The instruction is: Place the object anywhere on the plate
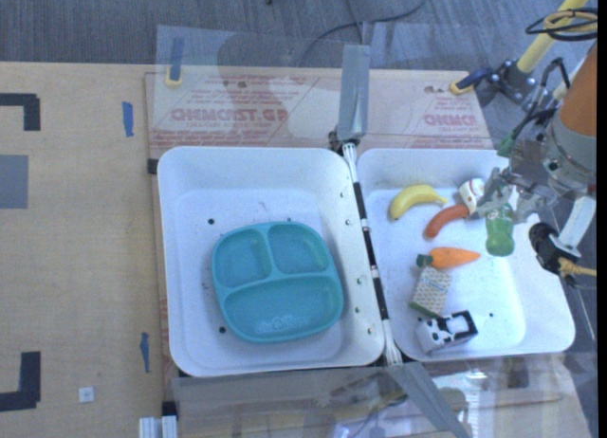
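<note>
The tool (495,201) is being held at the frame's right, over the right bin (531,313) and just above a green object (500,235), likely the intended pick; whether it is spread or pinching cannot be told; the teal plate (275,280) is being kept in the left bin (190,190), well apart.

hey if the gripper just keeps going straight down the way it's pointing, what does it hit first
Most likely the green object directly under the gripper, near the right bin's far right side. Depth is hard to judge from this slanted view, so it may already be touching it.
</note>
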`<action>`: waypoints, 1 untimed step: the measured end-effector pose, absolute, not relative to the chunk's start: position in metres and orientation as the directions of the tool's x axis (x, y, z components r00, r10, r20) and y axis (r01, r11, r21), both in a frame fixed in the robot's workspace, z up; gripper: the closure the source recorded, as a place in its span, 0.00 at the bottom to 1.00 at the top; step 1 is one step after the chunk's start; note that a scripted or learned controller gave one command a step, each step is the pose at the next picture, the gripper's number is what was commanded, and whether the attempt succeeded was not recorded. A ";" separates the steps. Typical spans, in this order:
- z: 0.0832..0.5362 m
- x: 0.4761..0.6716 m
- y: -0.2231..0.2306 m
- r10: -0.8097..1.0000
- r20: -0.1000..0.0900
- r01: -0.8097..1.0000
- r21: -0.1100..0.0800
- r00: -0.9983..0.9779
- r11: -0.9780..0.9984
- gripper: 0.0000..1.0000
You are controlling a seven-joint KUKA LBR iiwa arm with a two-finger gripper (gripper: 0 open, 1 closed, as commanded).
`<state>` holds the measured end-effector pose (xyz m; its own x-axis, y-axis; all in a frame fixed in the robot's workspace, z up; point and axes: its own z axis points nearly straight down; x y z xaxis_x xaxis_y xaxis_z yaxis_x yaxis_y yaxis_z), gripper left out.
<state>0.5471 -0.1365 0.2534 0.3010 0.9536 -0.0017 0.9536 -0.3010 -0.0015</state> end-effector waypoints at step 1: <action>0.204 0.559 -0.071 0.812 -0.001 0.812 -0.005 0.584 -0.584 1.00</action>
<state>0.5590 -0.0707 0.2043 0.5836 0.8121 -0.0012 0.8121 -0.5836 -0.0047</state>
